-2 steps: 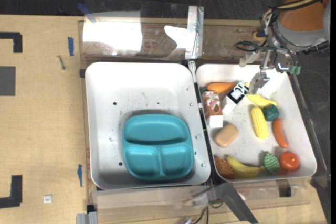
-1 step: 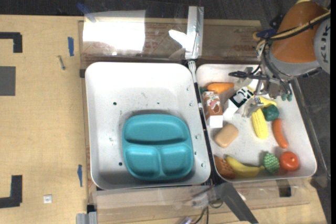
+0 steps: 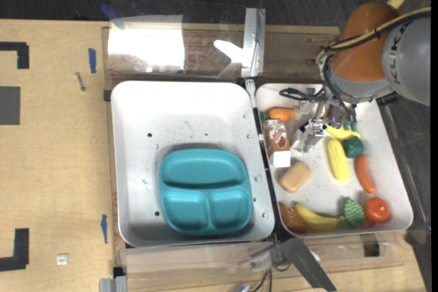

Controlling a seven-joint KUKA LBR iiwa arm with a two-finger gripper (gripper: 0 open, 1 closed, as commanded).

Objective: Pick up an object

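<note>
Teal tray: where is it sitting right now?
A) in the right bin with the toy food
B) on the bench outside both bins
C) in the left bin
C: the teal tray lies flat in the left bin, away from the toy food.

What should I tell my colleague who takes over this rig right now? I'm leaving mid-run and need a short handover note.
Gripper: down in the right bin, near its upper middle, beside the corn cob. Whether its fingers are open or shut can't be told, and nothing shows between them.
Things: right bin holds the corn cob, carrot, tomato, banana, broccoli, a tan bread-like piece, and a small carton. Left bin holds a teal divided tray.
Done: arm has reached the bin.
Left: grasp an object and lift it.
</note>
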